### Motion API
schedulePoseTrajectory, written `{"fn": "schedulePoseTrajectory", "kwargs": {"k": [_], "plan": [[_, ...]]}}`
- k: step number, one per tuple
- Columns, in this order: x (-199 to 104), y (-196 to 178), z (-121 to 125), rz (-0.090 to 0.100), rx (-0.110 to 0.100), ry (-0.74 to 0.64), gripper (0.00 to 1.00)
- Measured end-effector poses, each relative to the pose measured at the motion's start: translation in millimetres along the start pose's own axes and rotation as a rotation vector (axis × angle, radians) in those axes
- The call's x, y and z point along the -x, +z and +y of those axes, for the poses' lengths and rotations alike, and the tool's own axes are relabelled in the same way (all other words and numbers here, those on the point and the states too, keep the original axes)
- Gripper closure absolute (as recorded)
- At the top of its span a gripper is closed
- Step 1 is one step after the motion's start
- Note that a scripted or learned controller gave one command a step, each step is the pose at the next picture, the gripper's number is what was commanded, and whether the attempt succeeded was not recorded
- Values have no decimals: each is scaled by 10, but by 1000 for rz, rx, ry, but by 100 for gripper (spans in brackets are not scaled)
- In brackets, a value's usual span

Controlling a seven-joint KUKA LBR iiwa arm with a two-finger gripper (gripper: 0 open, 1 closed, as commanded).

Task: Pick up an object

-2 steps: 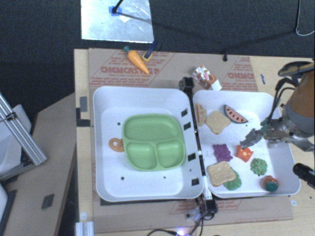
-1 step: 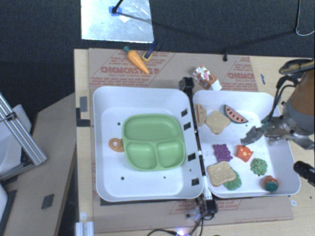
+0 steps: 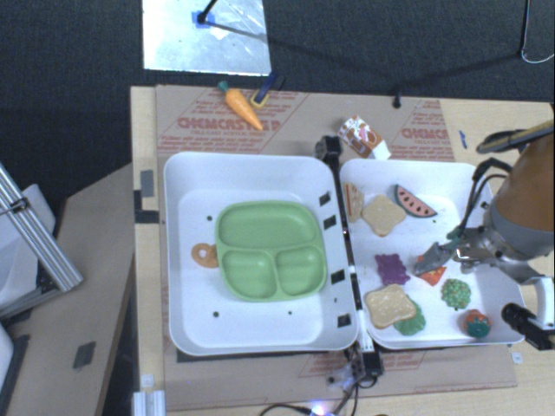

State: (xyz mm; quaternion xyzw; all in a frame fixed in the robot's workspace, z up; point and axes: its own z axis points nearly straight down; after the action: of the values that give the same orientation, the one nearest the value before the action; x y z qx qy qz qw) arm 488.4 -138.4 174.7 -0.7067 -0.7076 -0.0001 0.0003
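An orange-red toy piece (image 3: 433,276) lies in the right bin (image 3: 434,173), right of a purple toy (image 3: 392,269) and left of a green broccoli (image 3: 455,294). The gripper (image 3: 431,259) sits directly over it, touching; whether its fingers are spread or pinching cannot be told. A green divided plate (image 3: 267,250) fills the left bin (image 3: 186,232).

Orange-red toy (image 3: 434,275), perhaps under claw (image 3: 431,259)
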Motion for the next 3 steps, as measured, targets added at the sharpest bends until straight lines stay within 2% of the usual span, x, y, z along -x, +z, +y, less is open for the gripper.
{"fn": "schedulePoseTrajectory", "kwargs": {"k": [1,2,3], "plan": [[-47,448,60,1,-2,0,0],[9,848,96,-12,14,7,0],[29,708,134,-19,29,6,100]]}}
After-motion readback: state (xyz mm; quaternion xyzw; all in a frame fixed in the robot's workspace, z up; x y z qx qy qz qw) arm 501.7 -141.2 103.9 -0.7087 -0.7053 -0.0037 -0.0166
